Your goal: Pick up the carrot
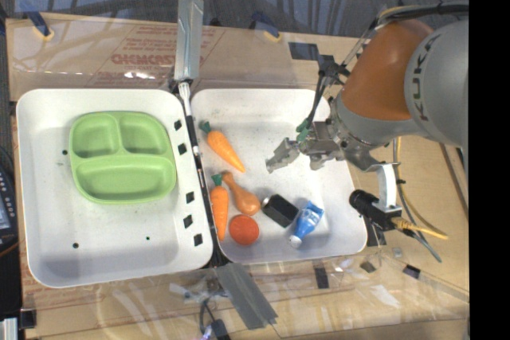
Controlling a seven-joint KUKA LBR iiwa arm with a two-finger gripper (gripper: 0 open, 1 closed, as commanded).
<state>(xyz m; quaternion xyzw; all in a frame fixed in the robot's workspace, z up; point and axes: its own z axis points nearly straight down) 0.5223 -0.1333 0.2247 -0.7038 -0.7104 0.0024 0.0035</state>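
Two carrots lie in the right bin (335,103). One carrot (224,150) rests at a slant near the bin's left wall, with its green top toward the back. The other carrot (219,207) lies along the left wall, pointing toward the front. My gripper (296,160) hangs over the middle of the right bin, right of the slanted carrot and apart from it. Its fingers (279,157) are spread open and hold nothing.
In the right bin's front part sit an orange pear-shaped toy (244,199), an orange-red ball (245,229), a black block (280,209) and a blue and white bottle (307,222). A green divided plate (122,155) fills the back of the left bin (48,251).
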